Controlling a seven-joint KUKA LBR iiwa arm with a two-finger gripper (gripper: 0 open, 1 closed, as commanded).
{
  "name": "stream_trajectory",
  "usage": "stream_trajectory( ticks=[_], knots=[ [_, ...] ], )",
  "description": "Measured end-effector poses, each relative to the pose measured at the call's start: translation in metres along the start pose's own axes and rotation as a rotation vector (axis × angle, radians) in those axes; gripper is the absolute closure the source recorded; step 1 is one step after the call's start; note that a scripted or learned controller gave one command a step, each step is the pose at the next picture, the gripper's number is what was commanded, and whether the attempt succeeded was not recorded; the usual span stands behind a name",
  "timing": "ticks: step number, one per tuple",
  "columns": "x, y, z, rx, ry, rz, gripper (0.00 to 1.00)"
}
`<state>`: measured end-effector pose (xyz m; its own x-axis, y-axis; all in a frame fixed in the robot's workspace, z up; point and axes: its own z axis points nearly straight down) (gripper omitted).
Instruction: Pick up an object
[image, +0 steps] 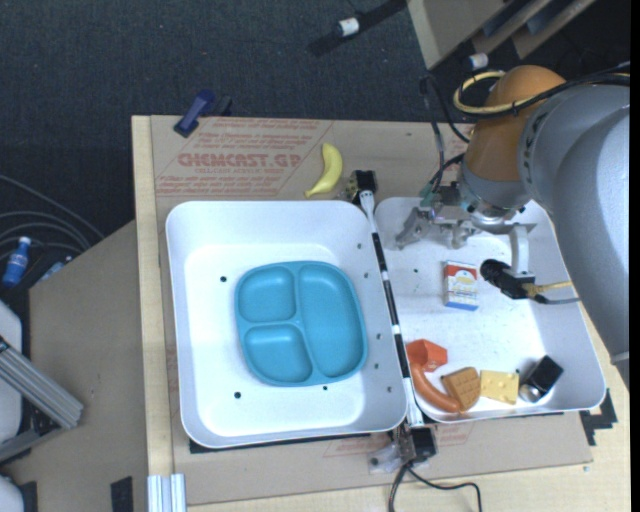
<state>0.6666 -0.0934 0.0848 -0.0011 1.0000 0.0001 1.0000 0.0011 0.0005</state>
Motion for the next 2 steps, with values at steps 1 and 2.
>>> stream_trajectory(
  ticks=[1,2],
  knots=[
    [0.0010,-0.0083,0.0000,0.003,0.000,0.002,0.00],
    [-0.0017,0.0001,-0.0001,-0.001,-0.001,0.000,0.00]
  ],
)
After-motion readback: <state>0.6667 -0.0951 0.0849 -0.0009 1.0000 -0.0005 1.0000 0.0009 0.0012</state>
